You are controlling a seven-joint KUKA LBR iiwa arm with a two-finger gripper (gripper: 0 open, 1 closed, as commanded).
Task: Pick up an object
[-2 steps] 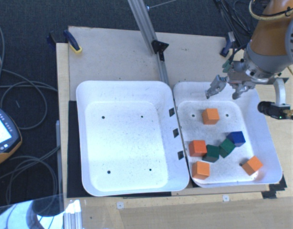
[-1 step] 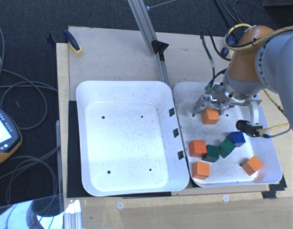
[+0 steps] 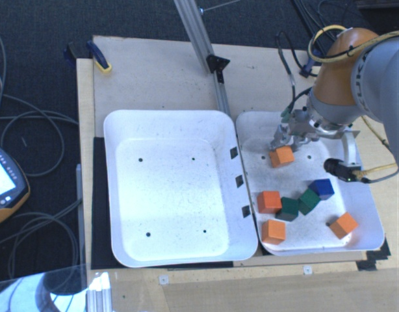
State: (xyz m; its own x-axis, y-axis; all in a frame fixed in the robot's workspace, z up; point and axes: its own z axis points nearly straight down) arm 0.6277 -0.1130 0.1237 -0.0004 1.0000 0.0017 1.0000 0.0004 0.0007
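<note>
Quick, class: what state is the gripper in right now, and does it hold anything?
Gripper: cannot be told; it sits just above an orange block in the right bin.

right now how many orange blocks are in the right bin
4: one under the gripper, one mid-bin beside the green blocks, one at the near left corner, one near the right rim. The arm may hide more.

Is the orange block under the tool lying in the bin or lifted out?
Cannot tell: the orange block sits right below the tool, over the right bin.
</note>
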